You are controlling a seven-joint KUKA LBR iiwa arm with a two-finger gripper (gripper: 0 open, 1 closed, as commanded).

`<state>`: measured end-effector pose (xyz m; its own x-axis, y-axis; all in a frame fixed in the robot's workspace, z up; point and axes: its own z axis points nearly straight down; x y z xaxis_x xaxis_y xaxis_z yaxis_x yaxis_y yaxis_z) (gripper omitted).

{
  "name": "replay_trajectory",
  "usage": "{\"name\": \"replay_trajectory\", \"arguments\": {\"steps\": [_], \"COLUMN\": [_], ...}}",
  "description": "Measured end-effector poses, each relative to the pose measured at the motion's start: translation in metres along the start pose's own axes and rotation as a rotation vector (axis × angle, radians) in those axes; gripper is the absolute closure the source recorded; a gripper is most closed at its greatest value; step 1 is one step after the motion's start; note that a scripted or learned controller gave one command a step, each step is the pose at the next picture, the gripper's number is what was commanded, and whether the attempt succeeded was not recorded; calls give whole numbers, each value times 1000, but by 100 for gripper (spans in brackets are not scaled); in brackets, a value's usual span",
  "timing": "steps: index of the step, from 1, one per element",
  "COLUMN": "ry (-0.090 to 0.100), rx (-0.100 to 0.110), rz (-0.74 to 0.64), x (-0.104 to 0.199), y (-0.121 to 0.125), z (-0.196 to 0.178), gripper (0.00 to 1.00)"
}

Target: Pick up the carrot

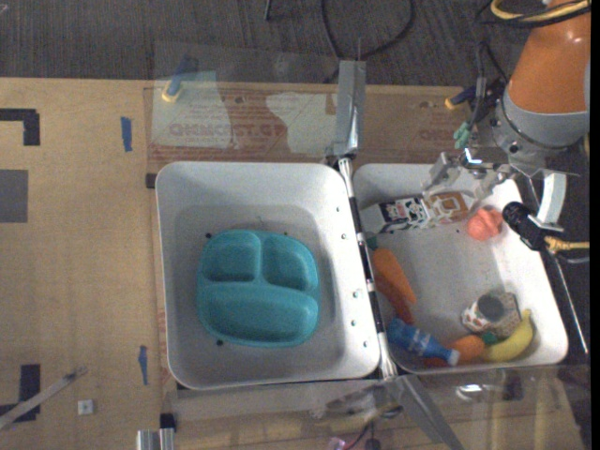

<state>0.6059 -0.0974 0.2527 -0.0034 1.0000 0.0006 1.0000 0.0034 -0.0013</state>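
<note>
Camera view: faint mirrored print on the clear sheet (248, 111) at 12 o'clock above the left bin (178, 251), too washed out to read. Small carton (405, 213) in the right bin (553, 340) has black-and-white label graphics, text too small to read.

Gripper (461, 178) sits at the 12 o'clock end of the right bin, fingers look spread, hanging over an orange-brown packet (450, 205) just beside the carton. Contact with the packet can't be told; nothing clearly between the fingers. Grey arm with orange band (553, 59) comes in from 2 o'clock.

Carrot (394, 282) lies loose along the right bin's 9 o'clock wall, tilted, tip toward 5 o'clock, well apart from the gripper. Blue bottle (419, 340) just below it at 7 o'clock. Banana (513, 340) at 5 o'clock, small orange fruit (469, 347) touching it, grey-white lump (491, 310) just above. Pinkish-orange ball (485, 224) at 2 o'clock, near the gripper.

Left bin holds 1 teal 3-compartment tray (258, 287), centered.
</note>
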Motion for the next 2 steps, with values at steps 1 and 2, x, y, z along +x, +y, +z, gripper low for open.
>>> {"name": "replay_trajectory", "arguments": {"steps": [1, 2], "ry": [-1, -1], "rx": [-4, -11], "rz": [-188, -173], "x": [4, 1], "y": [-49, -115], "z": [133, 164], "gripper": [0, 0]}}
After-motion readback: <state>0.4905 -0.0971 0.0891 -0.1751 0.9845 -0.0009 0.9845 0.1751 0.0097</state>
